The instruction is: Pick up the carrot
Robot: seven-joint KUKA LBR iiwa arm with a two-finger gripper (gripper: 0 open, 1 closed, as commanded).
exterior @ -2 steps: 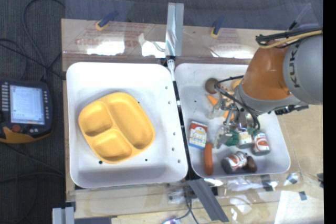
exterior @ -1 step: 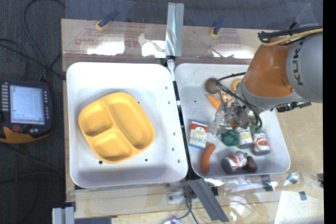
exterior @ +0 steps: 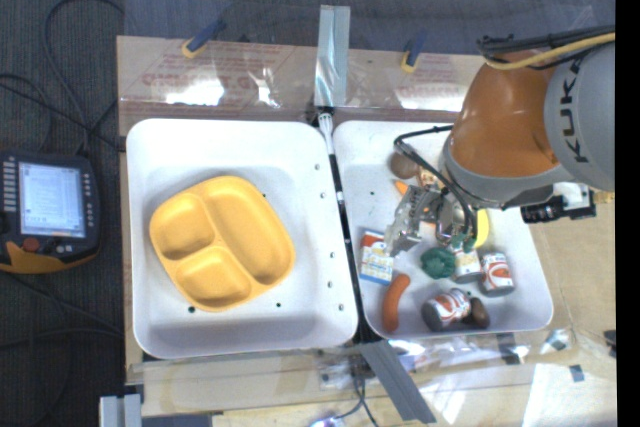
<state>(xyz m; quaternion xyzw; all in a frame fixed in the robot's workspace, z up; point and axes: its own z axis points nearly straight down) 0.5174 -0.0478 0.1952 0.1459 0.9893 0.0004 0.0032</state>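
From my console the carrot lies untouched in the right bin, near its front wall, a smooth orange tapered stick slanting slightly. So the pick is not yet made; I judge the whole grasp and lift is left to do.

The gripper hangs over the middle of that bin, above and a little behind the carrot, just beside a small printed carton. I cannot tell how far it is opened: the metal parts and wires blur together, and nothing is plainly caught in it.

The arm is a glossy rounded shell, orange band over grey, covering the bin's far right corner.

Around the carrot sit other toy foods: a knobbly green lump, a red and white can, a dark brown jar on its side close to the carrot's right, and a bit of yellow near the wrist. The crowding could hinder a clean approach.

The left bin holds a yellow plastic tray with three rounded hollows, matte and smooth. Both bins are shallow white moulded plastic with soft corners, set on a brown desk.
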